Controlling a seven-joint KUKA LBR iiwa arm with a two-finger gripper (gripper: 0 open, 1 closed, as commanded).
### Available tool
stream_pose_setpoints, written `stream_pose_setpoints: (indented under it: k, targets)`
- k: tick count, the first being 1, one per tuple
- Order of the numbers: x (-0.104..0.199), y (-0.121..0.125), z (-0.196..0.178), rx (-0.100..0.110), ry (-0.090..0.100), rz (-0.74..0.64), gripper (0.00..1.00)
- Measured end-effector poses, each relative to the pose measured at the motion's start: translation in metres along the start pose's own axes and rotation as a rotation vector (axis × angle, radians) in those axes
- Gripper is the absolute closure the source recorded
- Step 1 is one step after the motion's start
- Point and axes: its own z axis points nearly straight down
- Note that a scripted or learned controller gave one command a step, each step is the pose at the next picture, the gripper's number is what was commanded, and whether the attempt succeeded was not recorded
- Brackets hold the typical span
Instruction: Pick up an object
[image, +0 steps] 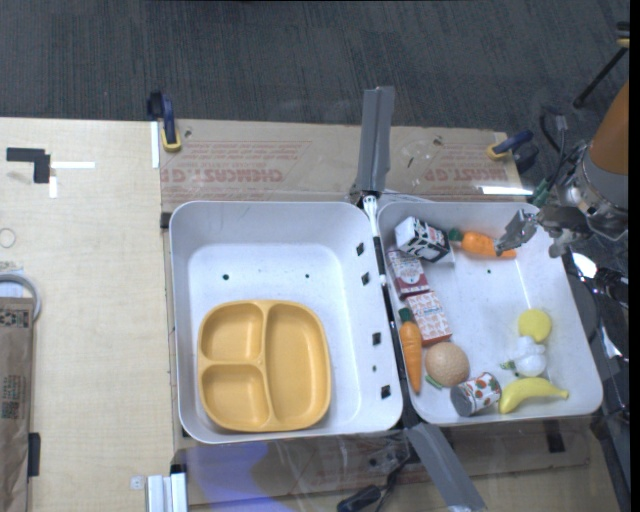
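The right bin (470, 290) holds several toy foods: a small orange carrot (482, 244) near the back, a black-and-white carton (421, 239), two red-and-white packets (417, 294), a long carrot (411, 352), a brown ball (447, 364), a small can (477, 393), a banana (530, 393), a lemon (535, 324) and a white piece (527, 353). My gripper (520, 230) hangs at the bin's back right, just right of the small carrot, with nothing seen between its fingers.
The left bin (190, 300) holds a yellow divided plate (265, 365). A grey divider post (375, 140) rises between the bins at the back. Clamps (165, 125) sit on the cardboard behind. The arm and its cables (600, 200) crowd the right edge.
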Motion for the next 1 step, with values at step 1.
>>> stream_pose_setpoints:
  k: [1]
  targets:
    - [-0.0006, 0.0366, 0.1060, 0.000, 0.001, -0.216, 0.00]
